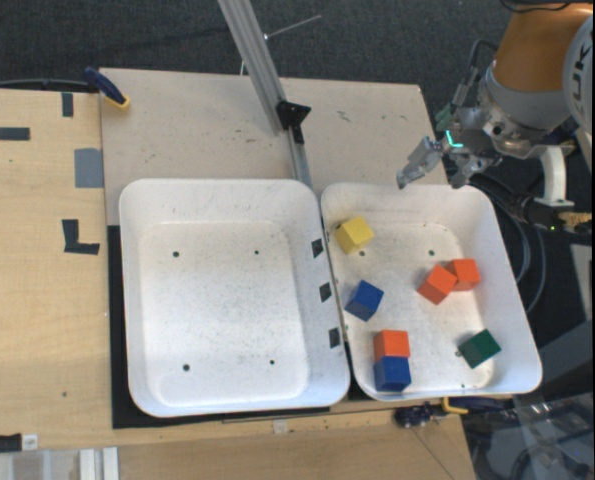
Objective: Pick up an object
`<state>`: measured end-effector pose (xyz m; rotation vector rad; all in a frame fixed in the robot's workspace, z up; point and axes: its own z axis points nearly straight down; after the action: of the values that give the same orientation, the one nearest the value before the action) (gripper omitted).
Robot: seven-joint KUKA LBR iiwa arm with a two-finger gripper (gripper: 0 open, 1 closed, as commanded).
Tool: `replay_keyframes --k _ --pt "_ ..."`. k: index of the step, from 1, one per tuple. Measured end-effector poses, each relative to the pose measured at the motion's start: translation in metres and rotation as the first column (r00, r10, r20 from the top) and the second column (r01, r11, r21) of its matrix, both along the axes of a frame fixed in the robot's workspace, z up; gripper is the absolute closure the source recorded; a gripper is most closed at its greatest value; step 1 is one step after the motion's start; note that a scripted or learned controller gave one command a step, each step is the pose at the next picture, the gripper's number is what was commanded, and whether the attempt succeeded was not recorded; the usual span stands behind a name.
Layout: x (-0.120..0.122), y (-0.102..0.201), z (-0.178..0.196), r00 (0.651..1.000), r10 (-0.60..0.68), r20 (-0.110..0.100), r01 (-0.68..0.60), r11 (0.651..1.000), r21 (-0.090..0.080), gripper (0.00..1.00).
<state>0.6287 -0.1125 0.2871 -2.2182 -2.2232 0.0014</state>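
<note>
The claw [429,163] hovers, grip state unclear. That small yellow wooden cube [355,234] looks light and rigid; pinch its flat opposite sides.

bins [217,200]: white, with fine dark specks
cubes: yellow [355,234], two blue [364,299], three orange [438,283], one dark green [479,348]
counter [37,268]: light wood, grey tape marks
arm [542,48]: orange band

One fixed camera looks down slantwise over both bins [227,193].
</note>
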Motion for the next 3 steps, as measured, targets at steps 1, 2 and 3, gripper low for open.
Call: replay_keyframes --k 1,2,3 --pt "-0.002 0.004 -0.065 1.000 -0.001 -0.007 0.001 1.000 0.000 0.00" --pt "-0.003 0.014 -0.124 1.000 0.000 -0.007 0.000 1.000 0.000 0.00" --pt "0.003 0.010 -0.165 1.000 -0.002 0.001 0.002 1.000 0.000 0.00"
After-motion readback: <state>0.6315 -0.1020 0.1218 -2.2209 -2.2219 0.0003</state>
